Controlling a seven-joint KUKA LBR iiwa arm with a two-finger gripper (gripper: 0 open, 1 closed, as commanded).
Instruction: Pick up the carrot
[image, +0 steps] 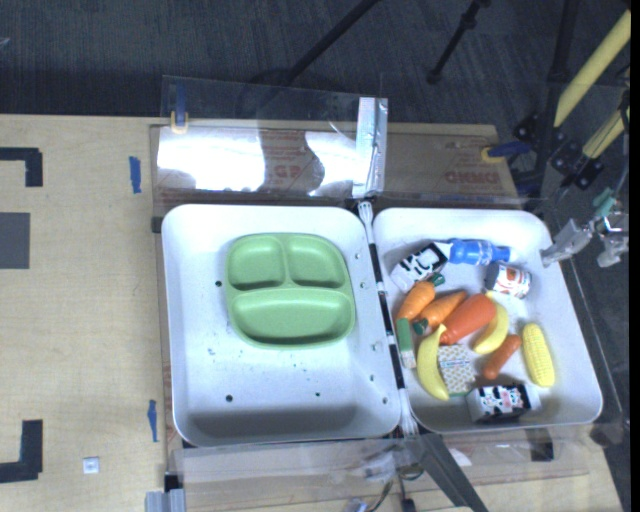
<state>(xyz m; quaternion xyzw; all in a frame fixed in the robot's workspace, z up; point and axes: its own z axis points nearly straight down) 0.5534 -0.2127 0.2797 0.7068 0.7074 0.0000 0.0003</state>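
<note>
Here the carrot (470, 318) lies in the right bin (580, 385) (pale wooden bench (80, 330) beneath, dark floor (100, 50) beyond).

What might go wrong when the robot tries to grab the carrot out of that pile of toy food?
1. The carrot lies packed among other food in the right bin; a banana and the smaller carrot touch it, so the fingers may catch a neighbour instead.
2. Several pieces look orange and carrot-like, so the wrong one might be picked.
3. The gripper sits by the bin's far right corner and could bump the rim when coming in.
</note>
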